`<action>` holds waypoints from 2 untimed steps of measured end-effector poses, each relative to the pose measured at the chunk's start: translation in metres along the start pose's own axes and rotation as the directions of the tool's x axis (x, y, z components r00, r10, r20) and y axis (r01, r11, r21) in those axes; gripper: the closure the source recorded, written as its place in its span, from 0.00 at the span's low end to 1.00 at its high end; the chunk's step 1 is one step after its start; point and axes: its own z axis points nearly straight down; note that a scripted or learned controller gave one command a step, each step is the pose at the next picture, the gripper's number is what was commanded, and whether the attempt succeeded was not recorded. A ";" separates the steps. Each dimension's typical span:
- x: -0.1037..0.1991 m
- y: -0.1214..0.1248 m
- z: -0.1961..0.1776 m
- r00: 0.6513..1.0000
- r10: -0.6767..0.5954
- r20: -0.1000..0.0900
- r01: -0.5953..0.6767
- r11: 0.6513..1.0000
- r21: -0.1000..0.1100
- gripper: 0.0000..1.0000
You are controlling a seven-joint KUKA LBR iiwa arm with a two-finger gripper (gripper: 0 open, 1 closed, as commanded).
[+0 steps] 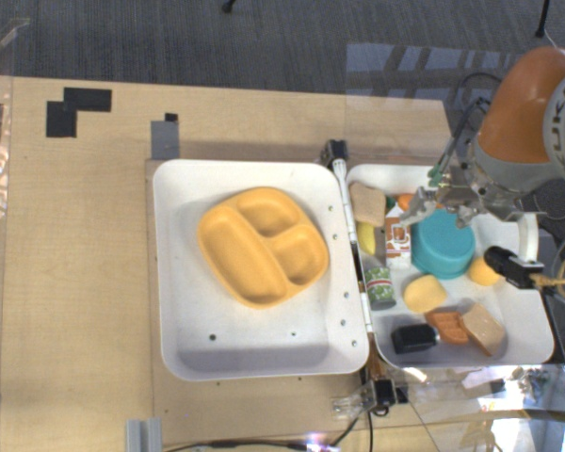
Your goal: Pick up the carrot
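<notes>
Carrot [406, 201] peeks orange in the right bin [537, 342], just left of the pincer [449, 199]; its grip state cannot be told. Beneath sits a teal cup [443, 245]. Left, a yellow divided plate [262, 245] fills the other bin [184, 328] on the wooden bench [75, 281].

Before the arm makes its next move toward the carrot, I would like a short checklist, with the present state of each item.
1. Carrot located: ok, a small orange piece shows in the right bin, beside the teal cup.
2. Carrot free to grasp: not ok, mostly hidden, crowded by the cup and a carton.
3. Gripper over the right bin: ok, close to the carrot.
4. Finger state: cannot tell.
5. Carrot in grasp: not ok, nothing shows it held.
6. Left bin holds the yellow divided plate: ok, away from the work.
</notes>
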 end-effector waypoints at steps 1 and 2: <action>-0.028 -0.101 0.099 0.984 -0.177 0.002 0.177 0.984 -0.005 0.00; -0.025 -0.098 0.088 0.983 -0.182 -0.004 0.182 0.983 -0.009 1.00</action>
